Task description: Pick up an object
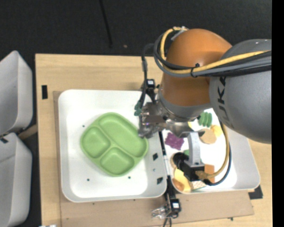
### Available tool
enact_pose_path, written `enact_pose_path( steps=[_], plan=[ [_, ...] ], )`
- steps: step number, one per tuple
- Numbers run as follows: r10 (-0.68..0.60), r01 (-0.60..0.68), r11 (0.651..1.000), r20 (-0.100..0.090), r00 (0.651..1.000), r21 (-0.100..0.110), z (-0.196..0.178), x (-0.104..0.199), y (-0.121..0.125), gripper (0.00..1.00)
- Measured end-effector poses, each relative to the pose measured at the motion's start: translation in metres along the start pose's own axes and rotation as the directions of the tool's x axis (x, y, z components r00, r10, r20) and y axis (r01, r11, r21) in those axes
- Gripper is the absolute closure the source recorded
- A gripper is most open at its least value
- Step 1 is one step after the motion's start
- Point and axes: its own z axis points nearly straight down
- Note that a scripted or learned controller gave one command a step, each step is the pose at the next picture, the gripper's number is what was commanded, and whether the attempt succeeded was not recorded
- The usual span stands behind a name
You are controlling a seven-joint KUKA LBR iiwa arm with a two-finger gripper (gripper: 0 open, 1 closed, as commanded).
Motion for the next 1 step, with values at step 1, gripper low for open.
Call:
enact_pose_path(
  steps=[1],
  plan=[
    [-0.002, 0.002, 1.000, 0.001, 1.000, 0.004, 0.0034, 0.0014, 0.0001, 0.00]
  ],
)
